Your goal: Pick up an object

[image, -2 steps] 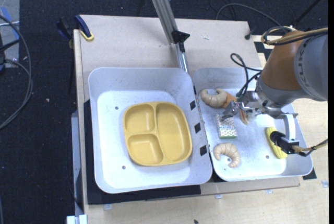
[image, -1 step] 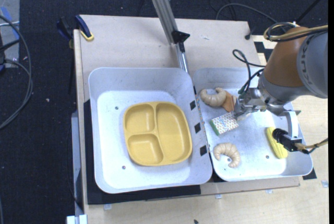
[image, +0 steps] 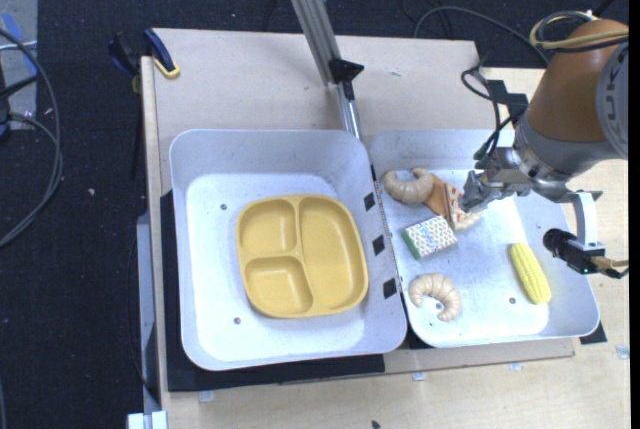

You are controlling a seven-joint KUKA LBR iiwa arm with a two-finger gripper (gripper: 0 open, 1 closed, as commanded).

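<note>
1. Right now my gripper [image: 472, 200] hangs low over the right bin [image: 570, 322], and I take the pizza slice [image: 447, 205] as my landmark: my fingertips sit at its right edge, touching it or nearly so.
2. Whether my fingers are spread or closed I cannot tell; they read as one dark cluster, and nothing shows plainly between them, so I claim no hold.
3. I judge I am angled in from the right because my arm [image: 575, 107] enters from that side, which keeps my wrist over the bare part of the bin floor and off the food.
4. Just above and left of the slice lies one croissant [image: 410, 184]; just below it, touching or almost, sits a green-and-white block [image: 431, 236]. That crowding is why a descent here is awkward: closing could nudge a neighbour.
5. Further below the slice lies a second croissant [image: 436, 294], well apart, with open floor around it.
6. Down and to the right of the slice, an ear of corn [image: 529, 272] lies alone near the bin's right rim, the freest target, though the rim limits approach from that side.
7. Left of the slice, past the dividing walls, the left bin [image: 200, 217] holds a yellow divided tray [image: 300, 254].
8. Straight up is my clearest retreat.
</note>
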